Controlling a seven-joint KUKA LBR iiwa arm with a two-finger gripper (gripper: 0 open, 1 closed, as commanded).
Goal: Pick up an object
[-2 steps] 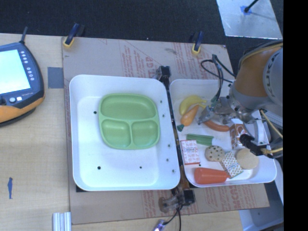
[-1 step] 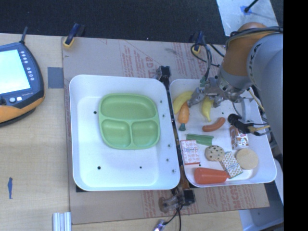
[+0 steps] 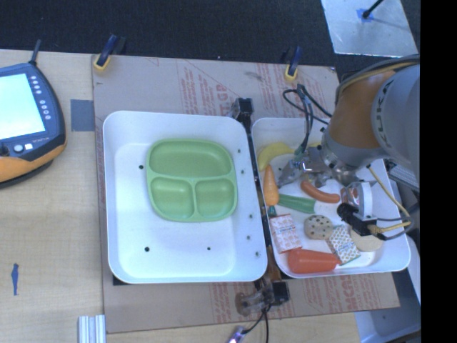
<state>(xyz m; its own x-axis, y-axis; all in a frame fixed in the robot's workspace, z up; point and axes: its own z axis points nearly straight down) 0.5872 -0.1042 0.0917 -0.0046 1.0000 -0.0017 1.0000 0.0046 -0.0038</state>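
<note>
You've got the grey arm with the orange band point(image 3: 364, 116) reaching in from the right and dropped low over the right shallow white bin point(image 3: 397, 261), which makes sense: all the loose pickables are heaped there. The left shallow white bin point(image 3: 128, 252) carries a pale green three-compartment plastic tray point(image 3: 191, 179), lying flat in its far half. The hand point(image 3: 308, 168) sits at the bin's far-left area; can't tell if it's open or closed, metal and cables clutter that spot. Likeliest target, my read: the small orange-red sausage-shaped toy point(image 3: 319, 191), just near of the hand. Its long axis runs left-right, right end tipped slightly toward the near side. Beside it, the green stick-shaped piece point(image 3: 295, 204) lies roughly parallel. The orange carrot-shaped toy point(image 3: 270, 186) runs far-near along the bin's left wall, with the yellow rounded piece point(image 3: 273, 152) beyond it. Near edge: the red rounded block point(image 3: 311, 261), long axis left-right, and the white-and-red printed packet point(image 3: 283, 232). Nothing visibly held yet. The table point(image 3: 50, 263) also has a teach pendant point(image 3: 25, 123) at far left.
</note>
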